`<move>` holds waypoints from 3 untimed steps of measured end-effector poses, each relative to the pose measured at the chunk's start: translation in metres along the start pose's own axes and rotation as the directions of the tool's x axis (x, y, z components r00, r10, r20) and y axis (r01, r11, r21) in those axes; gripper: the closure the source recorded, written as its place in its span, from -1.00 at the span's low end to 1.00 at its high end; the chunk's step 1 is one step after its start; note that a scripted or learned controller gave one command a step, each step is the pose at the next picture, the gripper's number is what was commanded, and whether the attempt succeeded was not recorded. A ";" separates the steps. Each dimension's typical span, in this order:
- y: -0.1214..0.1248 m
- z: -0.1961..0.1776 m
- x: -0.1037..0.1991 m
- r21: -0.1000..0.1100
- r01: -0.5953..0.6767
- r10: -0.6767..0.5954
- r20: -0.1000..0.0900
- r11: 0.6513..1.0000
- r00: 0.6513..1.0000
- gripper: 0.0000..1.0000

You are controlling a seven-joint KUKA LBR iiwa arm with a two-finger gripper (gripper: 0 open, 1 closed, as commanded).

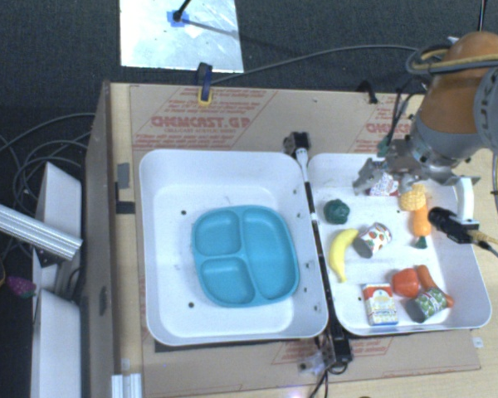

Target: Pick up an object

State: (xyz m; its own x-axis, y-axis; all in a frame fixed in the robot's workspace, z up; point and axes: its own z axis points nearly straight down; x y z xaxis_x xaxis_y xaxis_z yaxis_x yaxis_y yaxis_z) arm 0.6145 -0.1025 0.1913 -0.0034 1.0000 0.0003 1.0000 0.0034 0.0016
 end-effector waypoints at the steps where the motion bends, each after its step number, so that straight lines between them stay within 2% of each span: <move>1: -0.007 0.082 0.012 -0.002 -0.001 0.001 0.000 1.000 1.000 -1.00; 2: 0.052 0.106 -0.004 0.015 -0.002 0.002 -0.003 1.000 1.000 -1.00; 3: 0.052 0.095 -0.008 0.013 -0.002 0.001 0.003 1.000 1.000 1.00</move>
